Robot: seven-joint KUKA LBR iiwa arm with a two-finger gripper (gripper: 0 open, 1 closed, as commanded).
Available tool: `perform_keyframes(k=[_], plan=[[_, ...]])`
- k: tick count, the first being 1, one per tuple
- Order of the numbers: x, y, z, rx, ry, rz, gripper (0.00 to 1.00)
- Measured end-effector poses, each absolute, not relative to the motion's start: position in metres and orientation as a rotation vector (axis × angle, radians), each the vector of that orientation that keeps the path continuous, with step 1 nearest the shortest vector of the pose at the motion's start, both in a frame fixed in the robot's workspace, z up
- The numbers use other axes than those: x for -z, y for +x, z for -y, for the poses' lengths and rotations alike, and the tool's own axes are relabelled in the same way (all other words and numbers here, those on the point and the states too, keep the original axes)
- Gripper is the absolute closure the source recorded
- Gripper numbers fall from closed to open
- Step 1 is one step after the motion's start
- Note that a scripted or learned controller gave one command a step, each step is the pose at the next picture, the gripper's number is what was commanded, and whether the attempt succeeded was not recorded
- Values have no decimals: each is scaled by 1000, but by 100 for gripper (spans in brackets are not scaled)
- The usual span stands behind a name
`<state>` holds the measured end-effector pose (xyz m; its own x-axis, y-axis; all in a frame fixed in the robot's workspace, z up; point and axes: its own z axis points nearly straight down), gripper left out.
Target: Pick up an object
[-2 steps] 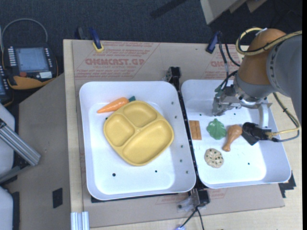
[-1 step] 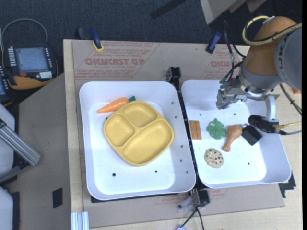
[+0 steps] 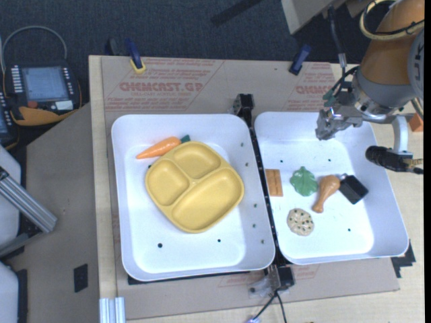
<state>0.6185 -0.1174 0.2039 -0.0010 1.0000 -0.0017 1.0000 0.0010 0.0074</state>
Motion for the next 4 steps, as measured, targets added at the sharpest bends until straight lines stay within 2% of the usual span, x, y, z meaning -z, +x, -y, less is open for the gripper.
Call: perform_keyframes(k=[1,3,4], plan=[[-251,620,118,-6,2215,-2218,100],[-254,611,14,-1,2216,-2231,100],[-238,609,-39,3,2219,-2230,100]])
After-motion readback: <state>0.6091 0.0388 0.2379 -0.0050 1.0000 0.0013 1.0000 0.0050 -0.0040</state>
